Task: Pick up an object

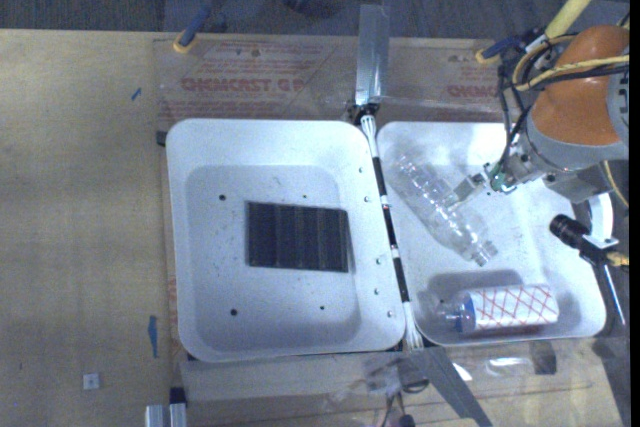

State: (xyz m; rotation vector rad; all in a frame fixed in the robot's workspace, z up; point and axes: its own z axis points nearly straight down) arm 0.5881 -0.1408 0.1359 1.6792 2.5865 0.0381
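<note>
Gripper (480,183) sits low over the right bin (590,315), at its upper-middle, hanging from the grey arm w/ orange band (580,95) that comes in from the right; can't tell whether it's released or clenched, the tip is too small and glinty to read, and nothing is clearly seen between its tips. Its tip looks to be at or touching the upper side of the clear plastic bottle (440,210), which lies flat on the bin floor, tilted diagonally from upper left to lower right, cap end toward lower right. Bottle is transparent, crinkled, hard to separate from the white floor; contact vs. just above can't be told. Near the front wall of the same bin lies a second item, a cylinder w/ red-and-white crosshatch wrap (505,307), on its side, roughly parallel to the front edge, bluish end pointing left; apart from the bottle. A black knob-like part (567,229) sticks out at the bin's right side, below the arm. Yellow and black cables (530,65) loop round the wrist. Left bin (200,165) is beside the right one, rims meeting along a centre divider (385,225); on its floor lies a dark ribbed rectangular pad (298,237), flat, about centred. Both bins rest on a light wood bench (70,215).
</note>
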